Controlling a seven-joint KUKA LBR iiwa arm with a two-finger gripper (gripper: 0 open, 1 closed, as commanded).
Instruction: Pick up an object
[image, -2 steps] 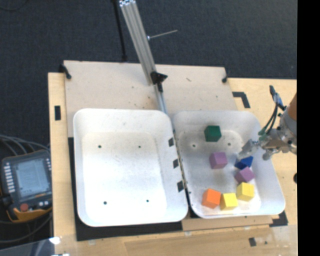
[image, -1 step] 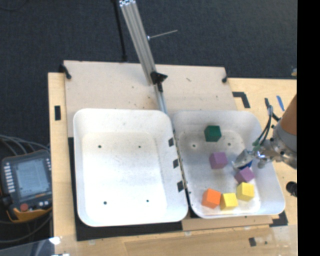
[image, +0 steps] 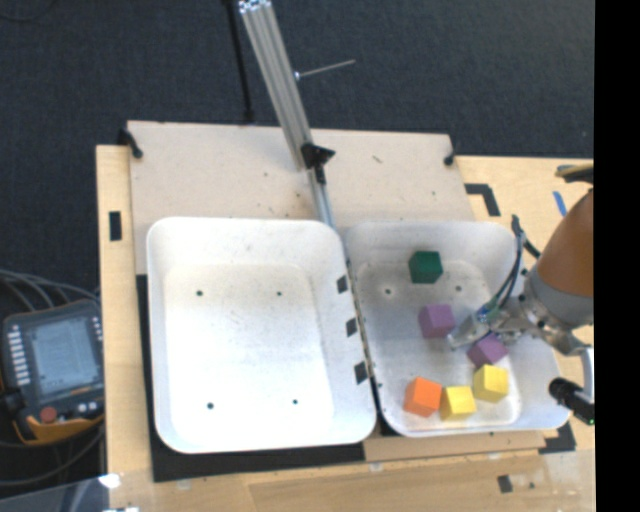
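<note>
Claw, grip state unclear, sits between two purple blocks near the right bin's right wall.

Left white bin sits on the bench. Slanted aluminium rail runs from the top edge down to the bench's rear. Handheld control pendant with cables lies off the bench's left edge, on dark carpet.

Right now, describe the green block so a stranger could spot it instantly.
Look at the right bin of the two white bins. The green block sits alone near its far wall, apart from the cluster of purple, yellow and orange blocks closer to the camera. It is the only green one.
</note>
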